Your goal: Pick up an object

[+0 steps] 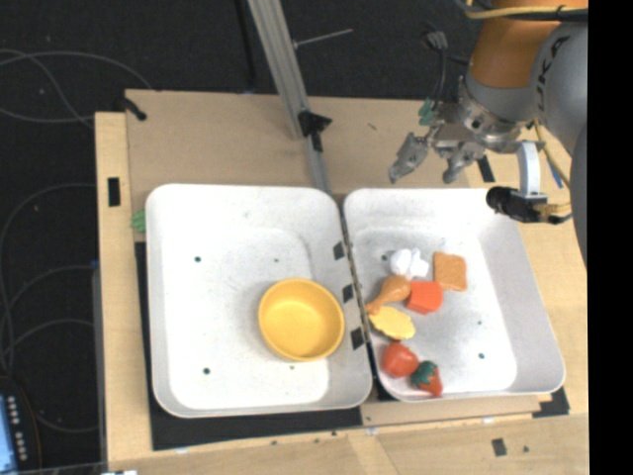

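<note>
My gripper (431,164) hangs above the far rim of the right bin (514,295), open, with nothing between its fingers. Below it in that bin lies a cluster of toy food: a white piece (406,262), a tan slice (450,271), an orange-red block (426,297), a chicken drumstick (389,292), a yellow piece (392,323), a red tomato (399,360) and a strawberry (427,377). A yellow bowl (300,319) sits in the left bin (208,265), near the divide.
A slanted grey metal post (287,77) rises behind the bins, down to the seam between them. The toys crowd the right bin's left half. The brown bench board (198,137) surrounds both bins.
</note>
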Available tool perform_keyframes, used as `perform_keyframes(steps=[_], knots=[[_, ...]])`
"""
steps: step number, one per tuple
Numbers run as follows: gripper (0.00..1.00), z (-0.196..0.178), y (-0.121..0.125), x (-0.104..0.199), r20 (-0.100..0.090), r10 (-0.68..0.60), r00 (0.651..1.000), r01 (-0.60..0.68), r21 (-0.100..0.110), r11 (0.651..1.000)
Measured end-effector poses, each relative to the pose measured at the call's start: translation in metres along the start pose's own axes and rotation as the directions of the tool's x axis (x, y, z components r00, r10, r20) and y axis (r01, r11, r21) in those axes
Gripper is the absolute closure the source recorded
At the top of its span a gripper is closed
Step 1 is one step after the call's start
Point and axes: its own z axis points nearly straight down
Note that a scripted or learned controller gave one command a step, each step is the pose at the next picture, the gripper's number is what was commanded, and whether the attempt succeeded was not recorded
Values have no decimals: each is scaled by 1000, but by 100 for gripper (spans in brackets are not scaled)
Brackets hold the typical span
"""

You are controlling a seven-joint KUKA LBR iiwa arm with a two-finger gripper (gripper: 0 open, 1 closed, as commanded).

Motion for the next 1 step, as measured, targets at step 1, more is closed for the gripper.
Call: perform_keyframes(steps=[1], knots=[[0,0,0,0,1,0,1000,0,0,1000]])
